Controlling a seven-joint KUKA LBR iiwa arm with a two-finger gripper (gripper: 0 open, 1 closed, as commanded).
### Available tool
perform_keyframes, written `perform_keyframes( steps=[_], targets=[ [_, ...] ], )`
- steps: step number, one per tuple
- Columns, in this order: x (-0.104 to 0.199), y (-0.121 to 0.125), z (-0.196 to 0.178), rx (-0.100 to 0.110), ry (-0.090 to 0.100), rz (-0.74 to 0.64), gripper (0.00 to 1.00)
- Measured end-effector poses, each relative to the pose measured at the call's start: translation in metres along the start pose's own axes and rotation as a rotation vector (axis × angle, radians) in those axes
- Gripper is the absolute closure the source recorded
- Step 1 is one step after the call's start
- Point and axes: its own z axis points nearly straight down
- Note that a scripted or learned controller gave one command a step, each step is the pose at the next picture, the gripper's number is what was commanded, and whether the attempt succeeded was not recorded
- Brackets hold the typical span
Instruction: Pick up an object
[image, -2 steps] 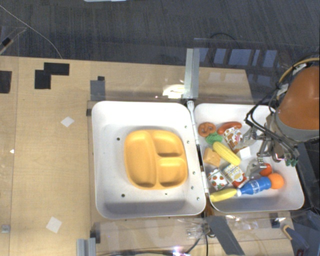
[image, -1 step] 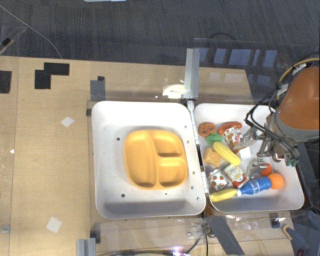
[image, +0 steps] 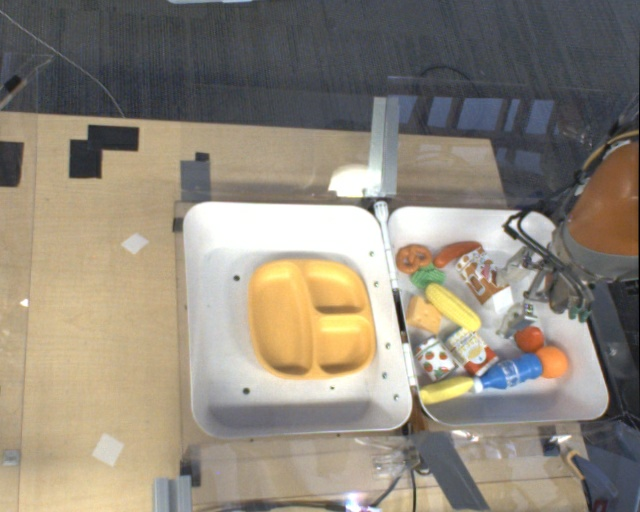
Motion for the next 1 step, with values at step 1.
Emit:
perform_keyframes(
  steps=[1],
  targets=[
    [-0.0822, 0.0053, 0.0251, 0.008, 0.025, 0.584, 0.00]
  ],
)
